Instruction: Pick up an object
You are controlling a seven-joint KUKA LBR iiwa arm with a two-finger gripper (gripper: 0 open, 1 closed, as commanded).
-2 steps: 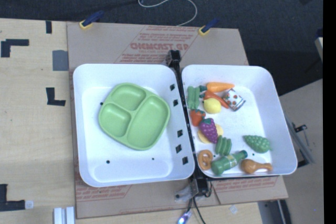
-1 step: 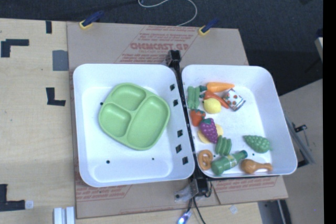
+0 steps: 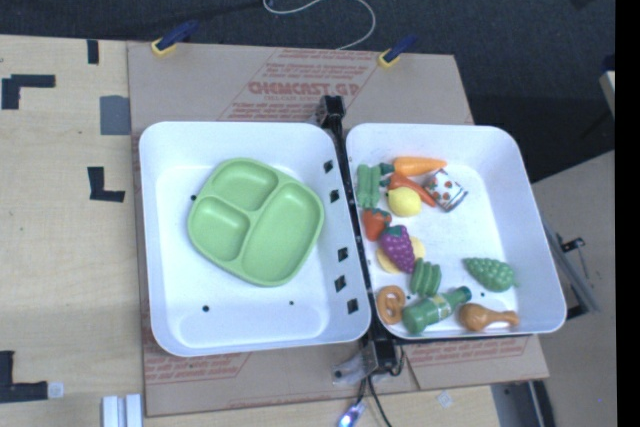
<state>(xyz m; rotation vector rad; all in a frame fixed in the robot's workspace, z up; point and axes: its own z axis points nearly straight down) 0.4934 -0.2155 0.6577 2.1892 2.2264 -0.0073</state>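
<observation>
I'm looking down on the left bin (image 3: pixel 170 315), and the green divided plate (image 3: pixel 257 220) is sitting alone in its middle, tilted a little, with white floor showing all round it. The right bin (image 3: pixel 520 215) is holding the small stuff, and it's crowding toward the divider edge: carrot (image 3: pixel 418 165) near the far edge, yellow lemon (image 3: pixel 404 203) just below it, the red-and-white carton (image 3: pixel 445 190) beside that, purple grapes (image 3: pixel 397 248) mid-bin. Along the near edge the green bottle (image 3: pixel 434 309) is lying on its side, pretzel (image 3: pixel 391 301) touching its left end, drumstick (image 3: pixel 487 318) in the near right corner. The leafy green piece (image 3: pixel 489 273) is sitting apart, toward the right wall.

My gripper, I cannot tell how it's set, apart or together. I'm judging the leafy piece the best pick: bare floor on three sides, so fingers can be dropping straight down without nudging neighbours. The pile by the divider is offering little room, and the drumstick is hugging the rim, so I'm steering clear of both
</observation>
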